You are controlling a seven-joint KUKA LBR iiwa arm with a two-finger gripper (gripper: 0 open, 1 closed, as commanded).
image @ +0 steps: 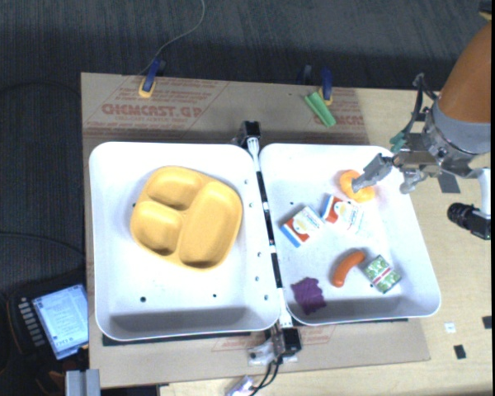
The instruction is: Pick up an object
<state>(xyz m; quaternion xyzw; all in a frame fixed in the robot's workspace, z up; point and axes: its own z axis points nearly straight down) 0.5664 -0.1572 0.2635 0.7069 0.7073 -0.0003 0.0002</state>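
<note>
The arm (470, 81) is cut off at the frame's right edge, so little more than its orange band and grey wrist shows. The gripper (392, 170) hangs over the upper right part of the right bin (429, 304). Its two fingers (374, 172) look spread apart, one slim grey finger angling down to the left and the other, near the bin's right rim, harder to make out against the wrist's metal parts. Nothing sits between them; the left fingertip lies over or just beside a small round orange and yellow object (351, 184), and contact cannot be judged from this angle.

Taking the right bin as landmark: just below and left of the orange object lies a small white carton with orange print (344, 213), and left of that a white carton with blue and red print (302, 225), both boxy and tilted. Toward the bin's lower right lie a smooth, curved orange sausage shape (347, 267) and, touching or just beside it, a small green and white box (380, 273). A crumpled purple piece (308, 294) rests by the bin's lower left corner.

Left of the right bin, the left bin (107, 304) holds a large, glossy yellow lobed form (187, 215). Both bins are smooth white plastic on a brown cardboard sheet (115, 106) on the desk.
</note>
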